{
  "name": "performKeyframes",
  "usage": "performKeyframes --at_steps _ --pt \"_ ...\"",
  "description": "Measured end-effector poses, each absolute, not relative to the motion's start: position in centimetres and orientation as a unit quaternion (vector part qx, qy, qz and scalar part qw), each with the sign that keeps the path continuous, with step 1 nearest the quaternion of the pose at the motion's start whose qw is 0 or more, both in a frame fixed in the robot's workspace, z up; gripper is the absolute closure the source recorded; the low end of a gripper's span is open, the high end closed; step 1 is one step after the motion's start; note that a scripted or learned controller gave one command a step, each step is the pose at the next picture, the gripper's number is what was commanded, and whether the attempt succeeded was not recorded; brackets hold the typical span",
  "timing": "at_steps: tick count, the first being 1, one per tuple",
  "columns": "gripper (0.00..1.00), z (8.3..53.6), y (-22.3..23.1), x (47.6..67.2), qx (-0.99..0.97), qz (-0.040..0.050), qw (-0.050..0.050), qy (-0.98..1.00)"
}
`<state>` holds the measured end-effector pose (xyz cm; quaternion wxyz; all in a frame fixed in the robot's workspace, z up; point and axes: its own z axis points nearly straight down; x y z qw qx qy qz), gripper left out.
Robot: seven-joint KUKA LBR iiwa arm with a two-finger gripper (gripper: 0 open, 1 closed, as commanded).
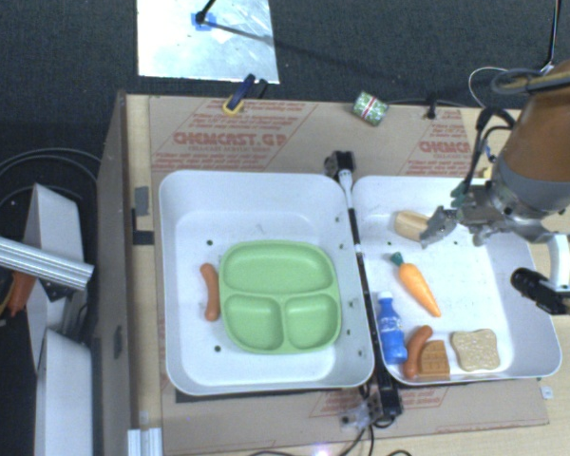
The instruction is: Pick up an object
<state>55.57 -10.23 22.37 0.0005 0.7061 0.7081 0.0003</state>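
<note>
Table with two white bins; gripper (444, 224) jaws open beside bread roll (410, 223), approaching; next close on it.

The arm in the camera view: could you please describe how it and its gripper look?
The arm is bulky and rounded, grey with a wide orange band above the wrist. Thin dark cables loop beside it. The gripper is a small grey metal two-finger unit with dark fittings behind it.
</note>
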Motion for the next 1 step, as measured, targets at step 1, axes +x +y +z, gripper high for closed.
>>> performKeyframes --at_steps 1 --pt "0.0 12.49 -10.3 54.08 0.707 -0.0004 -0.001 0.708"
